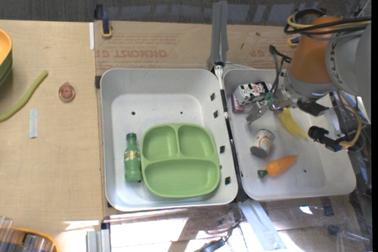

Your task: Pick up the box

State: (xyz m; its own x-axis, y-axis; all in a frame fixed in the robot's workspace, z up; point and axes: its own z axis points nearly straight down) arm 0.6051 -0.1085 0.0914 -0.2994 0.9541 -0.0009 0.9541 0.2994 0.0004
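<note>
One target: small white printed cardboard box, just left of the two-finger gripper.
Handling: seemed light, stiff, crushable.
Hold: across narrow sides.
Gripper state: could not tell.
Neighbour: yellow banana right.

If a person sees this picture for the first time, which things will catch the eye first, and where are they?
The green divided plate in the left bin, with a green bottle standing beside it. Then the grey and orange arm reaching over the right bin, its pincer low by the box, near a banana, a can and a carrot.
</note>
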